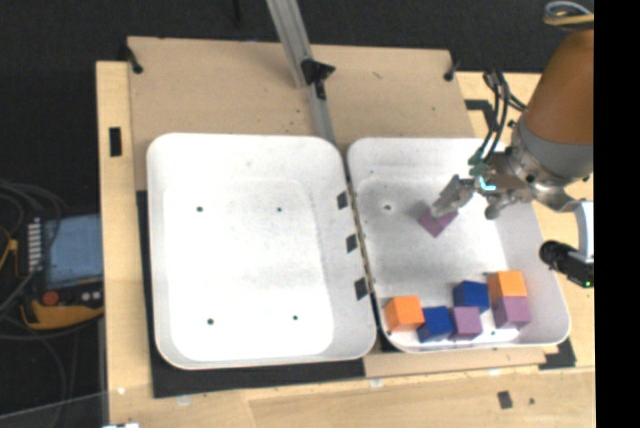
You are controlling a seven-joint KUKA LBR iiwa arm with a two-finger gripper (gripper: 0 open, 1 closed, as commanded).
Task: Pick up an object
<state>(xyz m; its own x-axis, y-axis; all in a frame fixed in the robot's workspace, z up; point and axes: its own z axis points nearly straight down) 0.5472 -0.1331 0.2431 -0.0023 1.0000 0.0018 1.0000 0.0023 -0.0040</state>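
Observation:
My gripper (pixel 470 206) hangs over the upper middle of the right bin (pixel 400 166), and its two fingers stand apart, so it is open. A small purple block (pixel 435 222) lies on the bin floor just below and left of the left fingertip (pixel 449 199), not between the fingers. I cannot tell whether that fingertip touches it. Along the bin's front edge lie an orange block (pixel 404 312), a blue block (pixel 436 323), a purple block (pixel 467 321), another blue block (pixel 470 295), an orange block (pixel 508 284) and a purple block (pixel 513 310).
The left bin (pixel 160 216) sits beside the right one, with a row of clips between them. A slanted metal rail (pixel 285 11) runs from the top down to the bins' junction. Cables and a box lie off the bench at the left.

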